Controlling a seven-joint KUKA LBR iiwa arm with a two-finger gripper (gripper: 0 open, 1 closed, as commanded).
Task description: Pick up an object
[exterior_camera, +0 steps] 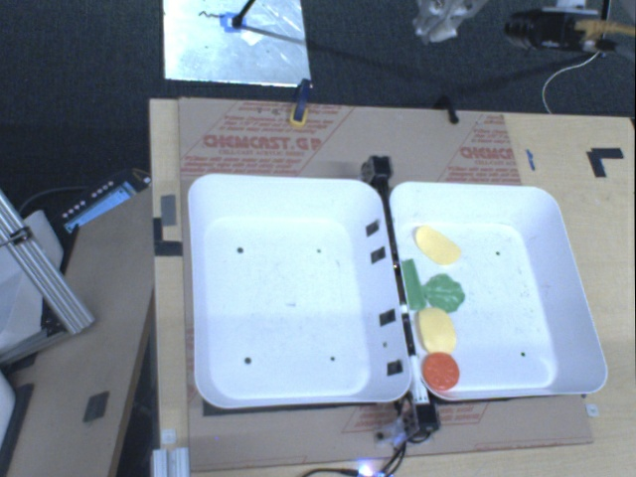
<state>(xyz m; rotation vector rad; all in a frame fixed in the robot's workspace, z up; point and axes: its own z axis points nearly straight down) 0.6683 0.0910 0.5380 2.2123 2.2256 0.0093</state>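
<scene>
Bins first, working across from the seam (395, 276) where the two white trays meet. Left bin (214, 366), on the seam's left: bare floor, only dark specks. I judge it the drop side, so nothing to aim at there.

Just right of the seam, in the right bin (556, 296), four or five small pieces sit in a line running along the seam. From the seam's far end toward its near end:
- yellow oval (437, 245)
- green strip (408, 284), lying against the seam wall, with a green leafy piece (443, 293) touching its right side
- second yellow piece (437, 330), just below the green
- orange-red round piece (441, 370), nearest the seam's near end

My guess at why they crowd there: the bin floor slopes down from its walls and light pieces gather at the low side. Anything tight to the wall is awkward for me. The yellow oval stands most apart, so I judge it the best candidate.

My gripper (447, 13) hangs past the seam's far end and a little to its right, beyond the bench edge and over dark floor. It is blurred and pale; I cannot tell whether it is open or closed. Nothing shows in it. Every piece lies well apart from it, toward the seam's near end, so the reach calls for travel along the seam, then a descent.
</scene>
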